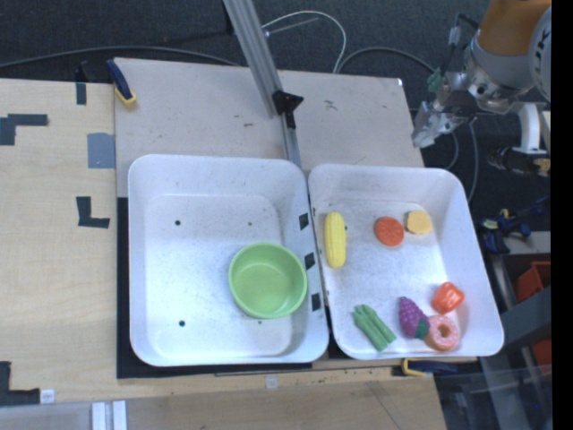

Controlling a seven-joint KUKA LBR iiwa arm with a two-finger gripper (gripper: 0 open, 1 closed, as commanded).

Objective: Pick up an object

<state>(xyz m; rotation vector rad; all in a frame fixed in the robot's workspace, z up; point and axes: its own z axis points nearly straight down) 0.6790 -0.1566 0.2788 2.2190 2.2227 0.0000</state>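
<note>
Right, the pincer [430, 125] hovers above the right bin's [452, 186] far corner; I cannot tell its state. Nearest pickings are the orange tomato [389, 231] and yellow corn [334, 238]: come straight down, centred, clear of neighbours.

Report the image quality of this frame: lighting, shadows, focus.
Camera view: even, soft lighting with no strong glare on the white bins; the green bowl casts only a faint shadow; the toy corn is fairly sharp; the gripper at upper right is slightly blurred.
</note>
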